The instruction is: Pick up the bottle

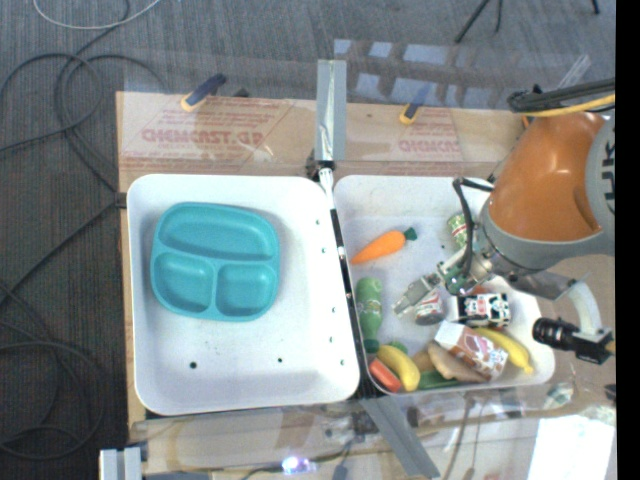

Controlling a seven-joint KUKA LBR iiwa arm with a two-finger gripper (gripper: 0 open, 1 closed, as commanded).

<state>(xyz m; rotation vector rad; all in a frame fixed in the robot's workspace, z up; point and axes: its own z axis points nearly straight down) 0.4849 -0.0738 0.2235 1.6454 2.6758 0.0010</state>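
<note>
The bottle point(369, 303) is green and lies on its side along the left wall of the right bin point(400, 193), just below an orange toy carrot point(381, 247). My gripper point(420, 300) hangs low in the middle of the right bin, a short way to the right of the bottle and not touching it. Its two silver fingers stand open with nothing between them. The orange band of the arm point(545, 188) covers the bin's upper right part.
Around the gripper lie a small can point(458, 229), a black-and-white carton point(487, 309), a bread piece point(468, 354), a banana point(513, 349) and a yellow-and-red item point(395, 368). The left bin point(170, 368) holds a teal divided plate point(214, 260).
</note>
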